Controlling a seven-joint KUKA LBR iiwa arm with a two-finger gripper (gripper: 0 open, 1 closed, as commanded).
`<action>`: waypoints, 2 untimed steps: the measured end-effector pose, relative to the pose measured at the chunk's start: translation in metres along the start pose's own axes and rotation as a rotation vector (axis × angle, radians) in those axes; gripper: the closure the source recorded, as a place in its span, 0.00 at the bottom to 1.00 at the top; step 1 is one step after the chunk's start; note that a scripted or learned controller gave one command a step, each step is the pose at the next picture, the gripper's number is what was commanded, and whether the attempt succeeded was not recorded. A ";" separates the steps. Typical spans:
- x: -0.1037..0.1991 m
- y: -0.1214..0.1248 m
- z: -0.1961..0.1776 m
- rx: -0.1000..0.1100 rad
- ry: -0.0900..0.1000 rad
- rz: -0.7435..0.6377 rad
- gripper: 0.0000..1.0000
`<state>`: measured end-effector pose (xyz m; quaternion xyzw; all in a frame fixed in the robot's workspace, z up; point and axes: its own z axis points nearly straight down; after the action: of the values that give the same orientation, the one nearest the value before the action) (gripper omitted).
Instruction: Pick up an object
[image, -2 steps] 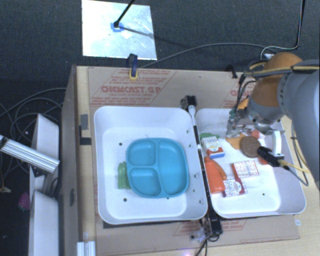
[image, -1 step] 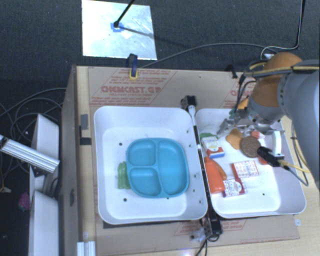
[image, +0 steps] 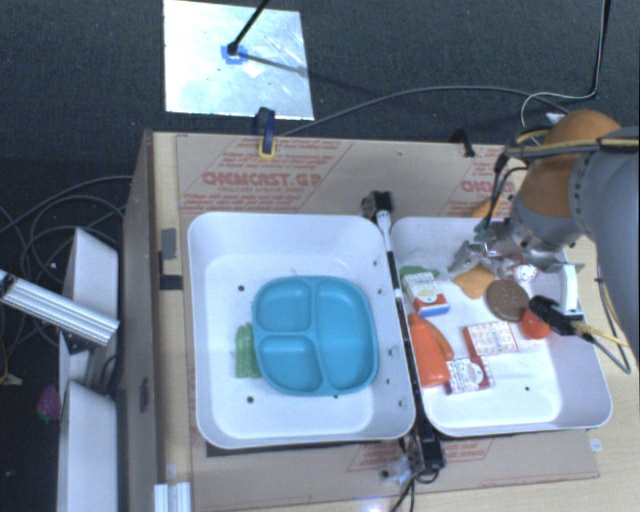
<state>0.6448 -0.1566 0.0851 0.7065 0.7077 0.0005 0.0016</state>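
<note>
Camera view shows the metal two-finger gripper (image: 487, 252) low in the shallow white right bin (image: 575, 395), just above a round brown disc (image: 507, 298); its finger state cannot be told.

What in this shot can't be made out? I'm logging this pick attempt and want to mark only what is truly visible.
- Gripper: small and cluttered in the camera view, so the finger state is unreadable.
- Green item: the blue divided plate hides part of it.
- Small cartons: print too small to read.
- Brown round object: too blurred to identify.
- Arm: cut off by the right edge.
</note>
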 end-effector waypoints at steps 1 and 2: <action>0.000 0.002 -0.012 -0.004 -0.001 -0.004 1.00; -0.042 -0.006 -0.062 -0.001 -0.001 0.000 1.00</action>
<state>0.6382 -0.1988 0.1470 0.7064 0.7078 0.0008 0.0024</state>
